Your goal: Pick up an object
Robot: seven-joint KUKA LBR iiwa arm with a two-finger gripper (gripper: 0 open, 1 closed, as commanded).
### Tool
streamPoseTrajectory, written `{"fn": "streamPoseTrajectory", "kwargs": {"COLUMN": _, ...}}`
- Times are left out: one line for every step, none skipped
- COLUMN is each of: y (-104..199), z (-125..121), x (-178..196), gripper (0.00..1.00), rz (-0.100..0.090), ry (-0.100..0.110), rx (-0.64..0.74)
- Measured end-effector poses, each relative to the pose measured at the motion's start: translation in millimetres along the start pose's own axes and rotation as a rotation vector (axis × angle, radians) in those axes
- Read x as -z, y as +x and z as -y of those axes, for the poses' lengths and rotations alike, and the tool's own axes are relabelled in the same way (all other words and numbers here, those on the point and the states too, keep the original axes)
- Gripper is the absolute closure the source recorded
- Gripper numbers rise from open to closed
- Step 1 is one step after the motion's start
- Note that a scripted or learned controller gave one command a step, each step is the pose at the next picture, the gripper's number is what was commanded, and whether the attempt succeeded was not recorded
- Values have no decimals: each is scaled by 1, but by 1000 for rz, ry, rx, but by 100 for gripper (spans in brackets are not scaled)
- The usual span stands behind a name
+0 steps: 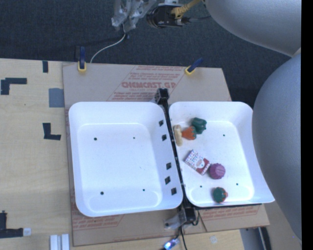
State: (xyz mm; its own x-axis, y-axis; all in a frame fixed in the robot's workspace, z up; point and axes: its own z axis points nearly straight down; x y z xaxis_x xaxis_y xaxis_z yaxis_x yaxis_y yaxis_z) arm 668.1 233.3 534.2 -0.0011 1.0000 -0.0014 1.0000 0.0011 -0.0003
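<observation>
The right bin (pixel 242 146) holds several small objects. A dark green piece (pixel 198 124) lies near its back left, with an orange and tan piece (pixel 183 133) beside it against the divider. A red and white packet (pixel 196 162) lies mid-bin, and a magenta ball (pixel 217 170) touches its right end. A green and red ball (pixel 219 195) sits near the front wall. My gripper (pixel 128 14) hangs high at the top of the view, beyond the bins and over the dark floor, far from every object and too blurred to read.
The left bin (pixel 117 156) stands beside the right one on a brown board (pixel 146 85). The grey arm (pixel 274 29) fills the upper right and right side. A white cable (pixel 105 48) trails down from the gripper area.
</observation>
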Motion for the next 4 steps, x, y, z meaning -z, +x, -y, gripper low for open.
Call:
{"fn": "streamPoseTrajectory", "kwargs": {"y": 0, "z": 0, "x": 0, "gripper": 100, "rz": 0, "ry": 0, "rx": 0}}
{"fn": "streamPoseTrajectory", "kwargs": {"y": 0, "z": 0, "x": 0, "gripper": 100, "rz": 0, "ry": 0, "rx": 0}}
{"fn": "streamPoseTrajectory", "kwargs": {"y": 0, "z": 0, "x": 0, "gripper": 100, "rz": 0, "ry": 0, "rx": 0}}
{"fn": "streamPoseTrajectory", "kwargs": {"y": 0, "z": 0, "x": 0, "gripper": 100, "rz": 0, "ry": 0, "rx": 0}}
